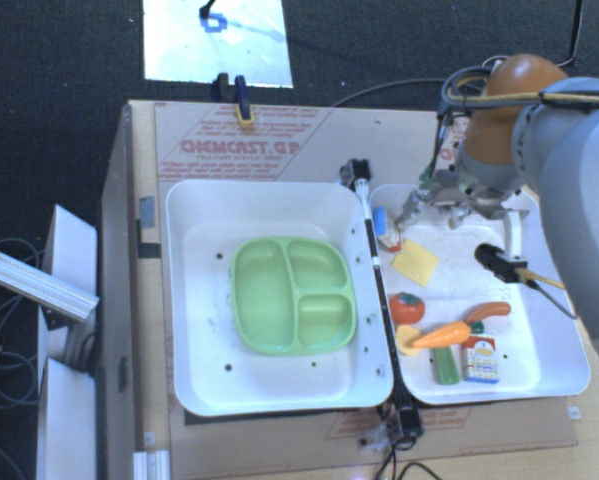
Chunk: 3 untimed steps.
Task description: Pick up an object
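Note:
My gripper (432,211) hangs over the far end of the right bin (559,363), open, with nothing between its fingers. Just below it lies a yellow cheese slice (415,263). A small blue, white and red item (382,228) rests against the bin's left wall, beside the left finger. Nearer the front lie a tomato (407,308), an orange carrot (441,335), a reddish sausage (487,311), a green cucumber piece (445,365) and a small red and white carton (481,358).
The left bin (194,268) holds a green divided plate (293,295). A black bar (371,258) runs along the seam between the bins. The grey arm (569,158) reaches in from the right above the right bin's far corner.

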{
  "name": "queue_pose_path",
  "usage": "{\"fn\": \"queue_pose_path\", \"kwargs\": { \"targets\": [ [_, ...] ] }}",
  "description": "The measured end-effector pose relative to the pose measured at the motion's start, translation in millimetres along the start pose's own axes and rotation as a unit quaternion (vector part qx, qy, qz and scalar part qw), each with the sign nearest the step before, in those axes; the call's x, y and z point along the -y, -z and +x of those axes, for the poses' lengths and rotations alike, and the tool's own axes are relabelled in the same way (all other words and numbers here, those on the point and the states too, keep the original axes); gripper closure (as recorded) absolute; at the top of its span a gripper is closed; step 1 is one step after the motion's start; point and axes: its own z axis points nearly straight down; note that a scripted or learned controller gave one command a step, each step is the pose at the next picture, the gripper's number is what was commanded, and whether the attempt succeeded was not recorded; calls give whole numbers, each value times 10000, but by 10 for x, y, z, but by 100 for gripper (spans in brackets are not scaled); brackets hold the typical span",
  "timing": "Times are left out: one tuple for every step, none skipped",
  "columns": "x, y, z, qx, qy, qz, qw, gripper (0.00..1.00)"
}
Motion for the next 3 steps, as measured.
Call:
{"fn": "queue_pose_path", "kwargs": {
  "targets": [
    [4,-108,181,11,-23,0,10000,0],
    [777,-121,136,-16,-36,17,10000,0],
    [4,-117,40,-13,-21,3,10000,0]
  ]
}}
